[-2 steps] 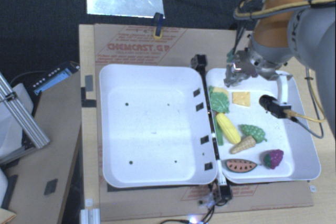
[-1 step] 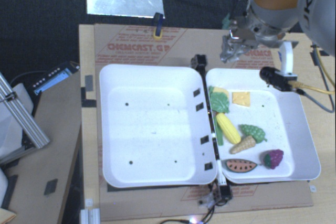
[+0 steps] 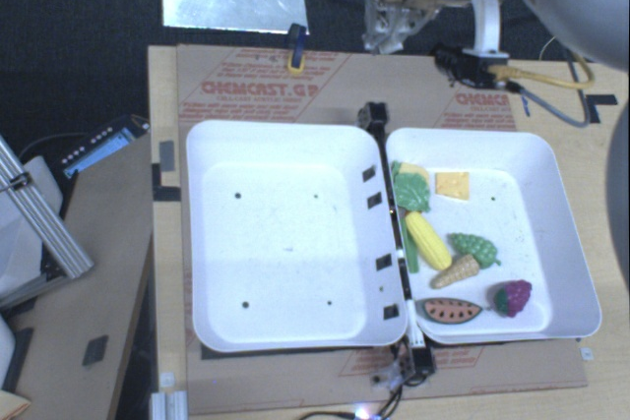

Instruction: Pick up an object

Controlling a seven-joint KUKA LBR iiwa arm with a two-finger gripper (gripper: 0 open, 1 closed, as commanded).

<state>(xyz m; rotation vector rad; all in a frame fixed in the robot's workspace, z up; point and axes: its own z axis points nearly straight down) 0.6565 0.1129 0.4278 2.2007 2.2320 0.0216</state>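
Bench with two white bins side by side. Left bin [image 3: 212, 211]: bare floor. Right bin [image 3: 551, 211]: toy food grouped along its nine-o'clock side. Lettuce leaf [image 3: 409, 189] at eleven o'clock; cheese slice [image 3: 453, 185] just beside it, toward twelve. Corn cob [image 3: 427, 240] near centre-left; broccoli [image 3: 473, 247] at its three o'clock; carrot [image 3: 456, 272] below. Watermelon slice [image 3: 452, 312] at seven o'clock; grapes [image 3: 512, 296] at five. Gripper [image 3: 391, 27] hangs beyond the bins at twelve o'clock, holding nothing visible; its opening cannot be told.
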